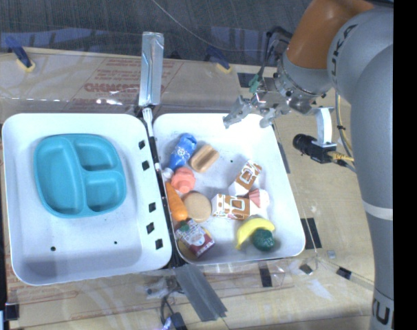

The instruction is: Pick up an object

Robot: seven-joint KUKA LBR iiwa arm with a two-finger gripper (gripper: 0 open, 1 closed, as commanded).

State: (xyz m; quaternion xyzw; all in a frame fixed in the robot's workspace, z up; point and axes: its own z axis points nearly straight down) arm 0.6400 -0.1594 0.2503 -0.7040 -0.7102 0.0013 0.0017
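The right bin holds a pile of toy food. A blue bottle and a hot dog bun lie near its far left. Below them are a pink piece, an orange carrot and a round bun. Two small patterned cartons sit mid-bin, and a yellow banana touches a green piece at the front. My gripper hangs open over the bin's far edge, above and behind the pile, with nothing between its fingers.
A teal divided plate lies in the left bin. A red snack packet rests at the right bin's front left corner. A metal bar stands at the far end of the divider between the bins.
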